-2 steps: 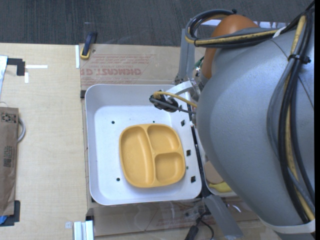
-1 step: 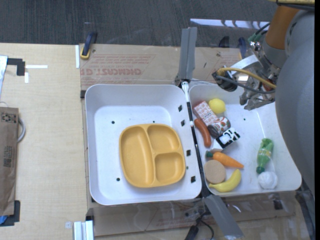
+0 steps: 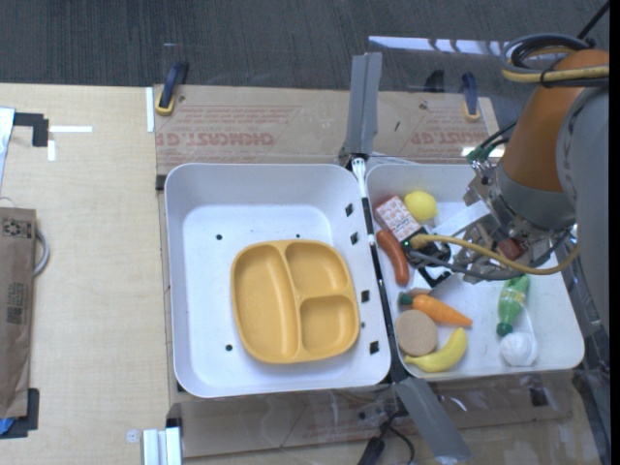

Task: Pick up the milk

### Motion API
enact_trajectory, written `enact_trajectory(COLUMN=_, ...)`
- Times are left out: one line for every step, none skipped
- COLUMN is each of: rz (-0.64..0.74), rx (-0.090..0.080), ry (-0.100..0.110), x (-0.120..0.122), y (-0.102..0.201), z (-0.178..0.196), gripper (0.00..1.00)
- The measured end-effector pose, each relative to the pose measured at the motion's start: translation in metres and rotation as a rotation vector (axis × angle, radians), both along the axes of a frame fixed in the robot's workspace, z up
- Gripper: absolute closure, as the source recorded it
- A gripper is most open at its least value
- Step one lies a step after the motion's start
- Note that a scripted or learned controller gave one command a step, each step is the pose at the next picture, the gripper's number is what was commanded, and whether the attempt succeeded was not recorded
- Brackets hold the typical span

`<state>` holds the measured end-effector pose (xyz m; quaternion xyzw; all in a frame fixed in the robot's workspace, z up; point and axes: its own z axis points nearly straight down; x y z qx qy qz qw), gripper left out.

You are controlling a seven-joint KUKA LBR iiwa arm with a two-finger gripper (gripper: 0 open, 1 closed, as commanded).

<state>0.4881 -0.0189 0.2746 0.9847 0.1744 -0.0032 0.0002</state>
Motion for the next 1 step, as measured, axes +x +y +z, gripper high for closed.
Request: enact_trajectory(rz=-0.15, rx=-0.001, ry=-0.003, x=0.0941, y=0.007, z=-0.0301, gripper=1.0)
